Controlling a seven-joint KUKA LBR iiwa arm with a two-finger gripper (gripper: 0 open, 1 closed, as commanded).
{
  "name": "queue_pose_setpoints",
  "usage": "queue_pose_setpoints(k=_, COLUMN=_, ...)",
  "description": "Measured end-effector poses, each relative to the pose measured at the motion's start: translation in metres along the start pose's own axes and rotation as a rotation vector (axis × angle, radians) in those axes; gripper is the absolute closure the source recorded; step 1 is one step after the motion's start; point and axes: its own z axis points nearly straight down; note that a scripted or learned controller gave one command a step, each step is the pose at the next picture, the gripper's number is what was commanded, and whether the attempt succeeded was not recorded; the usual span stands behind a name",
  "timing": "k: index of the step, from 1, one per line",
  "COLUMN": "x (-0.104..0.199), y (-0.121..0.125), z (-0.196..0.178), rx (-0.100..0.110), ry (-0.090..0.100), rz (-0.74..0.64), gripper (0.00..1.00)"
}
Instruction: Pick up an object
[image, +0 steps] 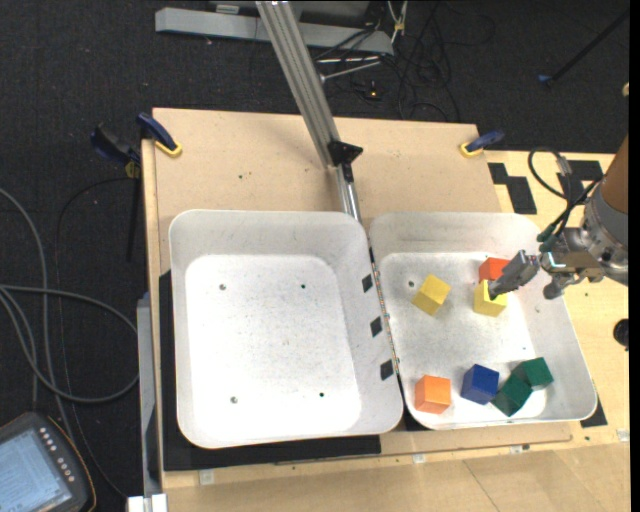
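The right bin (560, 330) holds several small blocks. A yellow block (432, 294) lies near its middle. A second yellow block (488, 301) sits to the right of it, with an orange-red block (491, 267) just behind. Along the front lie an orange block (433, 393), a blue block (480, 383) and two green blocks (537, 372) (512, 396). My gripper (523, 291) is open over the bin's right side. Its left finger (510, 275) touches the top of the second yellow block, while the right finger (553, 287) stands apart. Nothing is between them.
The left bin (190, 300) stands beside the right one on the wooden bench. A metal pole (305, 85) slants in from the top to the gap between the bins. Clamps (160, 135) (482, 143) sit at the bench's far corners.
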Motion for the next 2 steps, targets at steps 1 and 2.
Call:
queue_pose_setpoints(k=1, x=0.0, y=0.001, z=-0.002, rx=-0.003, ry=-0.001, rz=0.002, gripper=0.0)
queue_pose_setpoints(k=2, x=-0.003, y=0.003, z=0.042, rx=0.001, ry=0.0, rz=0.004, gripper=0.0)
